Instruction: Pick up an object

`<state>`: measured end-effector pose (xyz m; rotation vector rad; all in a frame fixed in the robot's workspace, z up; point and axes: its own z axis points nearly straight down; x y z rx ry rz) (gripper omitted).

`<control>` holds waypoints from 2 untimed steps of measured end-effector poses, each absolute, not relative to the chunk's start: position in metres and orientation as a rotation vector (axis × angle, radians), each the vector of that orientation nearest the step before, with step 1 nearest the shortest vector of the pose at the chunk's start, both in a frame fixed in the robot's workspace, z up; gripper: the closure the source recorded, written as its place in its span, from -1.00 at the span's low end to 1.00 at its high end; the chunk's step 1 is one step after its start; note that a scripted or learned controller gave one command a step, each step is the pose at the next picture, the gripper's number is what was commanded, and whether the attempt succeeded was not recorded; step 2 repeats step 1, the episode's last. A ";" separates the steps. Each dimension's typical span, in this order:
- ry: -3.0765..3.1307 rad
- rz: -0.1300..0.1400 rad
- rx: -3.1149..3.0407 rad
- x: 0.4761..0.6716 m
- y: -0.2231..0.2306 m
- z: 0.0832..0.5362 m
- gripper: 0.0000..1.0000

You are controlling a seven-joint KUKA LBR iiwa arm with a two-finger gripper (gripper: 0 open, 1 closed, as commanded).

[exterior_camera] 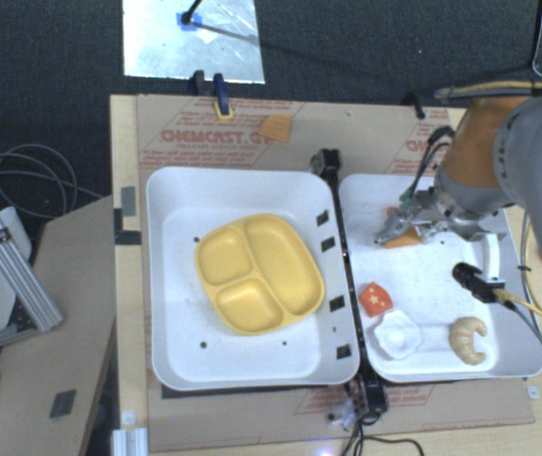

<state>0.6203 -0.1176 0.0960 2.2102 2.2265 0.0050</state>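
On a cardboard-covered tabletop (252, 131) two white bins sit side by side, the left bin (171, 283) holding a yellow tray (259, 274), the right bin (517, 335) a tomato (375, 298), croissant (469, 338) and egg (396, 335), while the hand (396, 230), whose state I cannot tell, sits low over an orange piece (406, 241).

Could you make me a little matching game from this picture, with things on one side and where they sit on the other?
Things:
1. yellow divided tray
2. croissant
3. red piece
4. orange piece

Places:
A. near right corner of the right bin
B. by the tool, far part of the right bin
C. middle of the left bin
D. right bin, close to the divider between the bins

Pairs: 1-C, 2-A, 3-D, 4-B
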 end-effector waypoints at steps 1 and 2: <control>2.230 0.008 2.210 0.577 -0.057 0.190 1.00; 2.230 0.008 2.210 0.577 -0.057 0.190 1.00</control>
